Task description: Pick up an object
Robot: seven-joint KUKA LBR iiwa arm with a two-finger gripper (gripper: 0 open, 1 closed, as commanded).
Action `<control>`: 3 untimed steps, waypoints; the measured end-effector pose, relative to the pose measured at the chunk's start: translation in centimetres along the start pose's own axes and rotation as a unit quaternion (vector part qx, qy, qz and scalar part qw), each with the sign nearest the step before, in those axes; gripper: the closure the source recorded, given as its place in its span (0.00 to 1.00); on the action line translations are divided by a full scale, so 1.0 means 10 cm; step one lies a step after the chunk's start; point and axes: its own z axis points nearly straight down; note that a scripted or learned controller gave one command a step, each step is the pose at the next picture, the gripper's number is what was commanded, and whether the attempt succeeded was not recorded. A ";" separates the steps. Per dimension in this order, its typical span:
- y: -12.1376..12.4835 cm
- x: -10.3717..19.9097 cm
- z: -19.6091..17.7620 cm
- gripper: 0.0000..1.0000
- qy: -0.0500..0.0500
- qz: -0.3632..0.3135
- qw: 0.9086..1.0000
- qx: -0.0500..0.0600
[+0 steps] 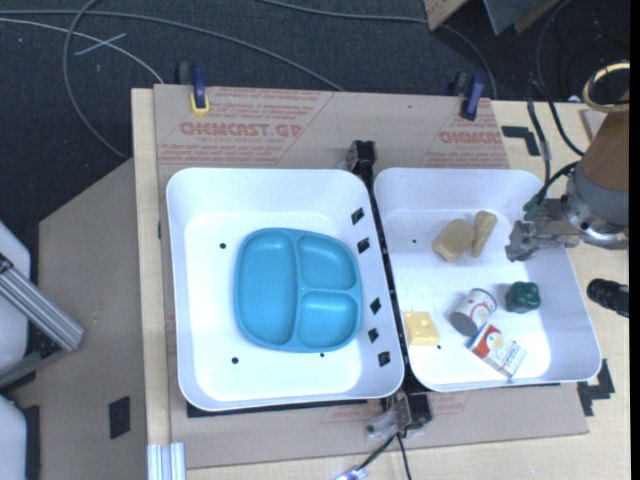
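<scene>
My gripper (527, 238) hangs over the right edge of the right bin (420, 193), above the bin floor and with nothing seen between its fingers. Just below it lies a dark green lump (522, 295). To its left rest two tan pieces, a chunky one (452, 239) and a slimmer one (483, 232). Lower in the bin lie a small can on its side (472, 310), a red and white packet (497, 350) and a yellow block (421, 328).
The left bin (190, 268) holds a blue divided plate (297, 289). Black clips line the seam between the bins. Blue clamps (200, 93) hold the cardboard base at the back. Cables run across the dark floor behind.
</scene>
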 end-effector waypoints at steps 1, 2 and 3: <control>0.02 0.00 -0.54 1.00 0.000 0.000 1.000 0.000; 0.04 -0.01 -1.04 1.00 0.000 0.000 1.000 0.000; -0.04 0.59 -1.04 1.00 0.003 -0.003 1.000 0.004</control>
